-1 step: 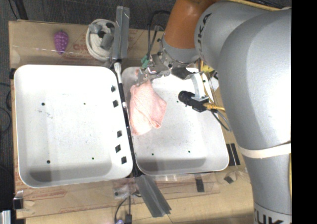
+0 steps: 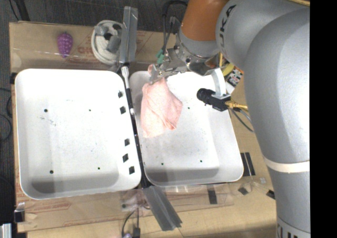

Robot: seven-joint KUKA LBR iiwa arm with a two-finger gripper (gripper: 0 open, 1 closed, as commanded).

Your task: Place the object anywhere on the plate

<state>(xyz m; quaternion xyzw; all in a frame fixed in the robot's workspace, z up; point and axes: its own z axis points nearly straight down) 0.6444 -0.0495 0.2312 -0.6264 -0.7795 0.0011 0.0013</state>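
Hanging directly beneath the gripper [image 2: 158, 71], the pink cloth [image 2: 158, 106] is pinched at its top corner between the fingers — long axis running straight down from them — over the right bin [image 2: 221, 147]; no plate can be made out.

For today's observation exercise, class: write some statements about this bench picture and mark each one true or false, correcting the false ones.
1. The pink crumpled cloth hangs over the right white bin. True.
2. The claw grips the cloth at its top edge. True.
3. The purple knobbly object lies inside the left white bin. False: it lies on the bench beyond that bin.
4. The cloth is blue. False: it is pink.
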